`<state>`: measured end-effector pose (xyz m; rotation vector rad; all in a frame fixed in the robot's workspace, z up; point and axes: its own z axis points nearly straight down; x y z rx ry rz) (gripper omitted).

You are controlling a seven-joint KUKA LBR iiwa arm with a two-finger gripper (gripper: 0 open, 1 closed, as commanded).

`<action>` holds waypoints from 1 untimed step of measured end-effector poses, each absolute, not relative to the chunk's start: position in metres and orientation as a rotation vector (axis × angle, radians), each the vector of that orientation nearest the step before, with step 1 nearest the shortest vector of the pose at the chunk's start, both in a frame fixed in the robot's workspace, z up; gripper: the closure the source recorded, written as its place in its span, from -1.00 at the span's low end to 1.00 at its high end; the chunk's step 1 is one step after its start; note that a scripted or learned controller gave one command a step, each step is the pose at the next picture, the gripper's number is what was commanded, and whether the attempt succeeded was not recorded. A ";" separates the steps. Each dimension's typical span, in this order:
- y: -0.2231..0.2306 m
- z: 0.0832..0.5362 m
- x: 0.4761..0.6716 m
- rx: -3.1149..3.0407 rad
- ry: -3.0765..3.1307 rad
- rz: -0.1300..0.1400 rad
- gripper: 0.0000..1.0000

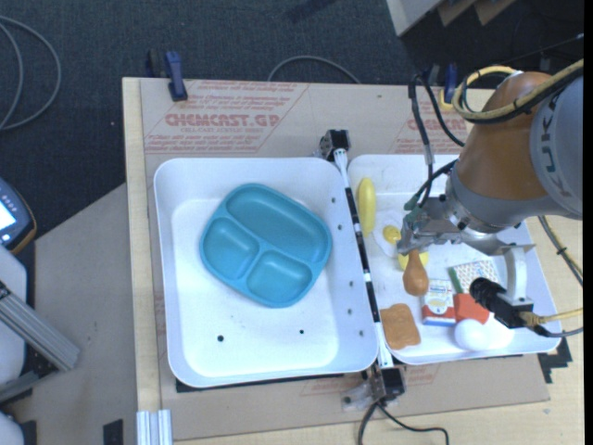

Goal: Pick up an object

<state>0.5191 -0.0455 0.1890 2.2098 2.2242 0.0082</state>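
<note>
Colleague: Clutter at the near edge first. What can you make out?

Operator: Nearest me, in the right bin [400, 176], I see a tan slice [400, 325] by the near-left corner and a white ball [475, 335] at the near rim. Between them lies a red and white box [439, 306]; its print is too small for me to read.

Colleague: And the thing to pick up?

Operator: I take it to be the brown toy [416, 276], just beyond the slice, in the right bin close to the wall it shares with the left bin [185, 323]. Its far end is hidden under the claw [414, 241], which sits right over it. I cannot tell how far the claw is open, or whether it has hold of the toy; the wrist blocks my view there.

Colleague: Anything else half covered?

Operator: A printed packet [471, 273] to the toy's right, partly tucked under the wrist. A small yellow piece [392, 235] peeks out just left of the claw; I can't say what it is. Beyond that, a banana [366, 202] lies along the shared wall in full view.

Colleague: Arm pose?

Operator: The arm [505, 151] reaches in from the right and bends down over the right bin, its bulky orange band covering that bin's far-right part. Its grey upper length is cut off at the picture's edge. In the left bin a blue plate [266, 244] with three sections lies near the middle. Farthest off, a blue clamp [173, 72] grips the board [232, 119].
</note>
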 end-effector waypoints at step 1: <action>-0.025 0.256 0.529 2.214 2.222 0.007 1.00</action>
